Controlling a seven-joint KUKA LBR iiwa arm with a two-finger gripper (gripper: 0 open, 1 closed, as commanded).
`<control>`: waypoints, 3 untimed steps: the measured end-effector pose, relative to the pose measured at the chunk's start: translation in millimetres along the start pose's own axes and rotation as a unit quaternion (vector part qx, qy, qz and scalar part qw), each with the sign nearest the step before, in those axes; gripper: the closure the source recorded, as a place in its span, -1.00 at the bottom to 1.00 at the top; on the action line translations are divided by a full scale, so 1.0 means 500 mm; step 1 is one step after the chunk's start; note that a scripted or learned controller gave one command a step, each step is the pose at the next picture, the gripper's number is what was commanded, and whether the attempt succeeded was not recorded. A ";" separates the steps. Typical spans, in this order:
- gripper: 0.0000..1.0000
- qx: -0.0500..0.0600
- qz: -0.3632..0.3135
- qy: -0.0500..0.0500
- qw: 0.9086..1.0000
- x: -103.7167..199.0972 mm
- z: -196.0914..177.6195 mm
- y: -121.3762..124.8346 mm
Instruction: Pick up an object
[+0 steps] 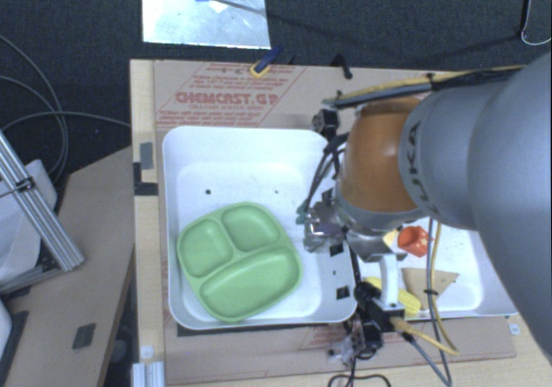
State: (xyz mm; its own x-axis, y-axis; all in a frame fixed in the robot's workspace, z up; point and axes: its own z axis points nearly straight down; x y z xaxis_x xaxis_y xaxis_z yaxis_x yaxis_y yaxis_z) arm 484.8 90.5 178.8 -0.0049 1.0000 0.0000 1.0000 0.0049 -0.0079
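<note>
- The green three-compartment plastic plate (239, 260) is judged the clearest candidate for the pick. It lies flat in the left white bin (241, 171), toward the front left corner, with its far rim near the bin's middle.
- The plate is wide and shallow, so a grasp from above across its body is unlikely to work. Its raised rim on the side facing the right bin is better taken, with one jaw inside the rim and one outside.
- A small orange-red object (415, 240) is seen in the right white bin (466, 258), near the shared wall and partly hidden behind the wrist. A small yellow object (407, 299) lies close to that bin's front edge. Either is judged easier to enclose than the plate, though their shapes cannot be made out.
- The gripper (321, 234) hangs over the shared wall between the two bins, just beside the plate's right rim. Whether it is open or closed cannot be told, and nothing is seen held in it.
- The gripper is best opened wide before any descent. The descent is best kept clear of the shared wall, which could be struck from this position.
- The grey arm (483, 161) covers much of the right bin, so what lies under it cannot be judged.
</note>
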 end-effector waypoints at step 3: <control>1.00 -0.003 0.003 0.000 1.000 -0.319 -0.131 0.035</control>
State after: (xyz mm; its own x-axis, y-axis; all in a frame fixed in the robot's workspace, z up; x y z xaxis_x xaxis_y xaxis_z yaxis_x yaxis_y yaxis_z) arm 503.5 -68.7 244.1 0.0018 1.0000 -0.0005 1.0000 -0.0018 -0.0010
